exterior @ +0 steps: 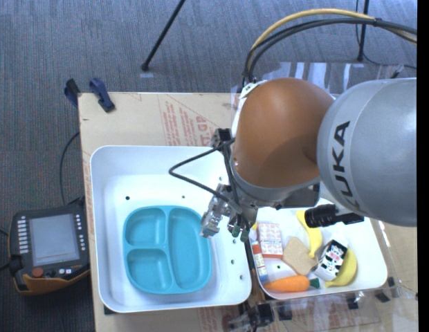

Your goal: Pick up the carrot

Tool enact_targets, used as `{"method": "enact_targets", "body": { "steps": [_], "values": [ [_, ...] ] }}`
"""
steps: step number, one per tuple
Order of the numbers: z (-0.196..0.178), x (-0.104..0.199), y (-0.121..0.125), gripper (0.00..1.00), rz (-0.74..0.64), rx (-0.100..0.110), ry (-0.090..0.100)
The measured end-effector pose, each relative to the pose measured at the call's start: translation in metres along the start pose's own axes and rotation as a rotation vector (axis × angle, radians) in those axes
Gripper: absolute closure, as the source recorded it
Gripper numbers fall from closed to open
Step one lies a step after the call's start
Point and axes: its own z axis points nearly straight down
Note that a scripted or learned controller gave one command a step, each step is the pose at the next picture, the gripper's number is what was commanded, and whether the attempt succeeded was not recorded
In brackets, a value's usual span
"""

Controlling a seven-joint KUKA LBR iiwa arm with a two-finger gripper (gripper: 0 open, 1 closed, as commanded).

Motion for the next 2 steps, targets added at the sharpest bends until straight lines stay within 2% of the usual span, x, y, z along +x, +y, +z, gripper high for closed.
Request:
{"method": "enact_targets", "body": {
  "steps": [1,2],
  "values": [
    [0.096,-0.024,-0.065,1.00,-0.194,0.008,0.015],
    [0.094,-0.034,-0.086,1.00,0.111,0.007,0.010]
  ]
}}
